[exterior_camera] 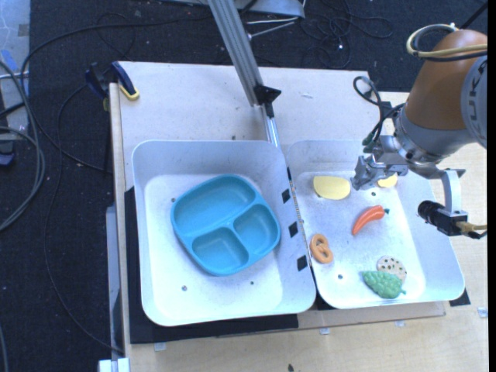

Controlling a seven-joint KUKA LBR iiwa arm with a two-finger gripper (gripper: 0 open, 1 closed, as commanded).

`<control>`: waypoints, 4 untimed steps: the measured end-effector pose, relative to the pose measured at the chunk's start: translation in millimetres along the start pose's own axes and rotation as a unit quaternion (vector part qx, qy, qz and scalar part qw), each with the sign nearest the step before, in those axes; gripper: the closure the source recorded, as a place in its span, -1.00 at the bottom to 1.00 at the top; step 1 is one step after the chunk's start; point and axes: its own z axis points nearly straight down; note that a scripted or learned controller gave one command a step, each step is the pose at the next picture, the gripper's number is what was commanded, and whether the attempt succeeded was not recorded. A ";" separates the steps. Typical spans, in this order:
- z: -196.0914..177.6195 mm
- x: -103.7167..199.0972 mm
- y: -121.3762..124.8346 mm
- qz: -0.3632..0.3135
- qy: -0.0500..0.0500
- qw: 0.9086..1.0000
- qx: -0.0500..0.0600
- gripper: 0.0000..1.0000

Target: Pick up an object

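The right bin (434,270) holds several toy foods. A yellow lemon-shaped piece (332,187) lies at its back left, and an orange carrot (369,218) sits near the middle. A small pretzel (321,248) rests by the left wall. At the front lie a brown cookie (392,266) and a green leafy piece (384,284). My gripper (369,173) hangs low over the back of this bin, just right of the yellow piece. A small yellow bit (387,180) shows beside the gripper tip; whether it is held is unclear.
The left bin (155,208) carries a blue three-compartment tray (225,225). A metal pole (236,41) slants down from the top to the gap between the bins. A black clamp (439,217) on the arm hangs over the right bin's right side.
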 end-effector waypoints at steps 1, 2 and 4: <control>-53.2 -9.2 7.4 0.000 0.000 1.000 0.000 1.00; -45.2 42.3 2.0 -0.002 0.001 1.000 0.004 1.00; -25.7 129.2 -36.5 -0.002 0.002 1.000 0.005 1.00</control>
